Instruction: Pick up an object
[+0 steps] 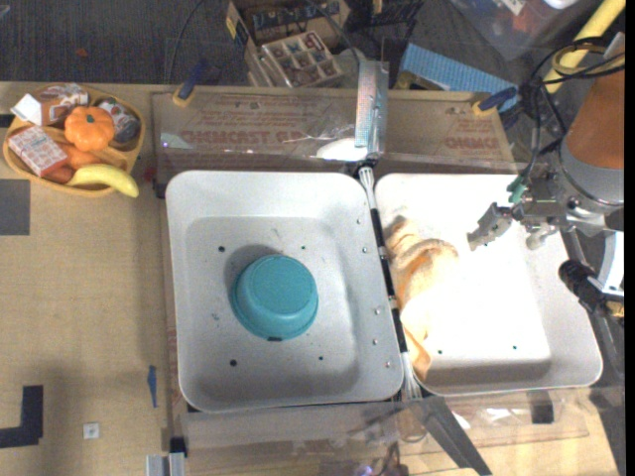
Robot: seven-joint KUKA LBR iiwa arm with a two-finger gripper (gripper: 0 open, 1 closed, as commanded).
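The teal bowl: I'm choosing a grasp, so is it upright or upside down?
Upside down, it seems. The bowl in the left bin shows a smooth domed surface and no hollow or inner rim.

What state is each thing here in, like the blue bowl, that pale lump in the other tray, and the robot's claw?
Teal bowl: upside down in the left bin.
Pale tan object: lying against the right bin's left wall, blurred.
Gripper: above the right bin, holding nothing visible.
Fruit basket: full, on the bench.
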